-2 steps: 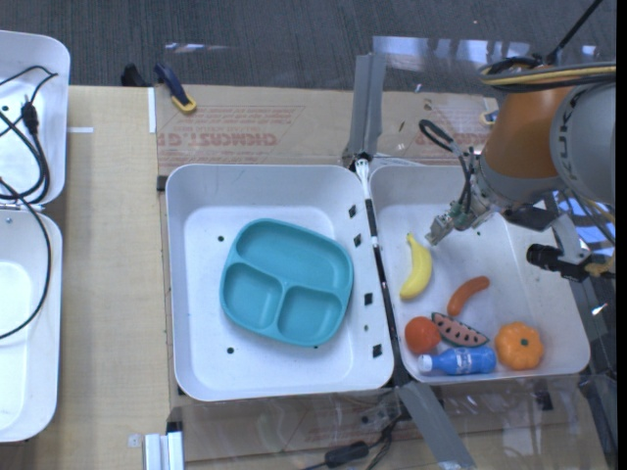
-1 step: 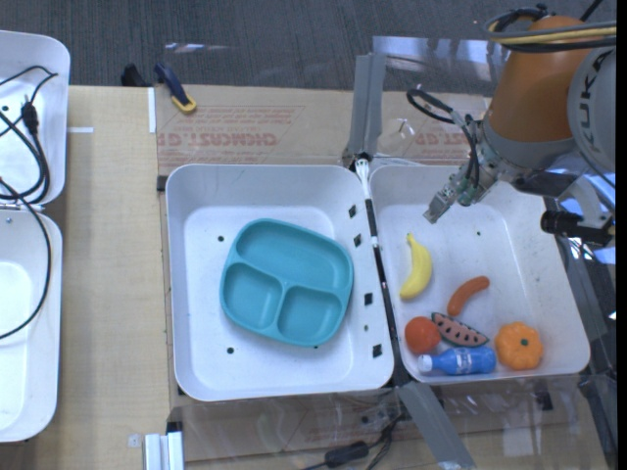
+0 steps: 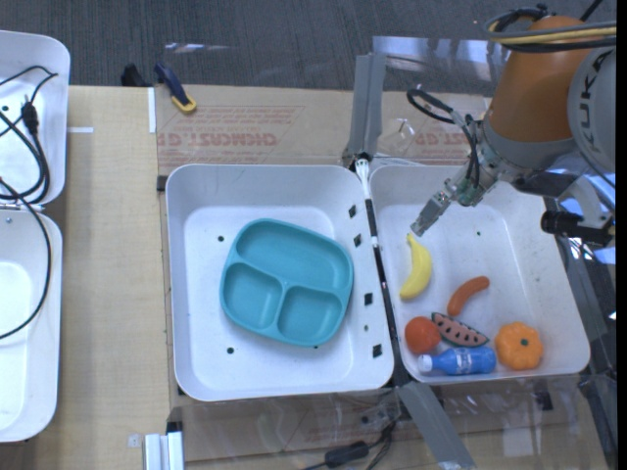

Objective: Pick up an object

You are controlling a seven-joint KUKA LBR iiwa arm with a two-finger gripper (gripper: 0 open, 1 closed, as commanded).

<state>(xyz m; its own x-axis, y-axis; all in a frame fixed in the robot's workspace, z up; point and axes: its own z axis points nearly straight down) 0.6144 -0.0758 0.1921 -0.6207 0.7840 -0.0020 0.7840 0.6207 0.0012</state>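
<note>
Camera view, left to right: white cabled units (image 3: pixel 24 223) at far left edge of desk (image 3: pixel 108 262), well apart from the work. Left bin (image 3: pixel 186 292) carrying one teal divided plate (image 3: pixel 286 280), three compartments, nothing in them. Right bin (image 3: pixel 549 262) carrying six candidates, all crowded into the near half: one banana (image 3: pixel 417 267) just beside the divider wall, one tomato (image 3: pixel 422 334), one watermelon slice (image 3: pixel 458 330) touching the tomato, one sausage (image 3: pixel 467 295) above the slice, one blue bottle (image 3: pixel 458 362) lying flat along the near wall, one small pumpkin (image 3: pixel 518 346) toward the near right corner. Gripper (image 3: pixel 423 225) hanging tilted over the back left of the right bin, just above the banana's top end, nothing between the jaws; open or shut: cannot tell, tip too small and seen end-on. Step in hand, as judged: approach before descent. Banana nearest and standing apart from the cluster, so likely best target. Advice: centre over the banana's middle rather than its end, turn jaws across the short axis, keep off the divider wall, descend straight. Risk: wall-side jaw snagging on the wall, or banana rolling out on closing. Count: two bins, one plate, six pickable objects, one arm (image 3: pixel 549 76).
</note>
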